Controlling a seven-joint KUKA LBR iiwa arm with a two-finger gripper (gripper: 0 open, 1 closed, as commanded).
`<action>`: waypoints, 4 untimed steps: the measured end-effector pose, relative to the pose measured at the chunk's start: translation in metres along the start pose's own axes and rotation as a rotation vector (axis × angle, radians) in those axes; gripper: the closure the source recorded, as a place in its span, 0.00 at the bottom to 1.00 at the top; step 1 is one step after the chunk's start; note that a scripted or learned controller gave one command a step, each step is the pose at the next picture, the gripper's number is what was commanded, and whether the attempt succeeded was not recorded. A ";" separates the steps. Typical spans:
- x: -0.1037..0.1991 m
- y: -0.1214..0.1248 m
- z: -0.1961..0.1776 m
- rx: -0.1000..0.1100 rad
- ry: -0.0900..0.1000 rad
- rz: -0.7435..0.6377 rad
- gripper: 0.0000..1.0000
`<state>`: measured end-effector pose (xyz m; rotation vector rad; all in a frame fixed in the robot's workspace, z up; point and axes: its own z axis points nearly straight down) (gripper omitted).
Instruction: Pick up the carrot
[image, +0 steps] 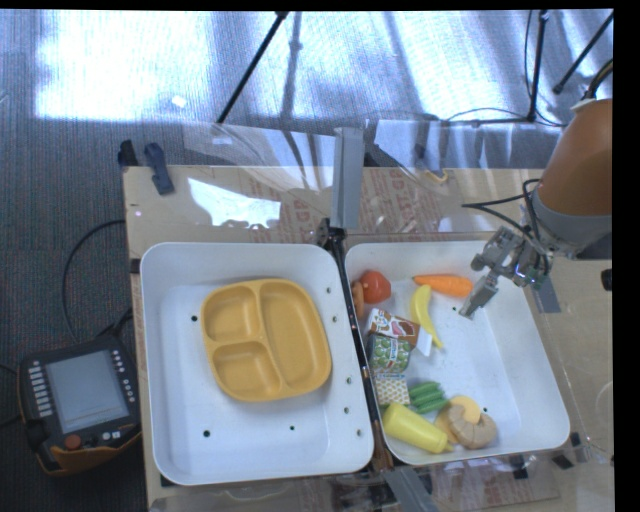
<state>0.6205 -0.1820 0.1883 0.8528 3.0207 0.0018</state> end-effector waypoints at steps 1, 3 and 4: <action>-0.006 0.005 0.058 0.002 0.008 0.014 0.00; -0.033 -0.014 0.092 0.001 0.001 0.313 0.00; -0.025 -0.004 0.100 0.001 0.002 0.489 0.00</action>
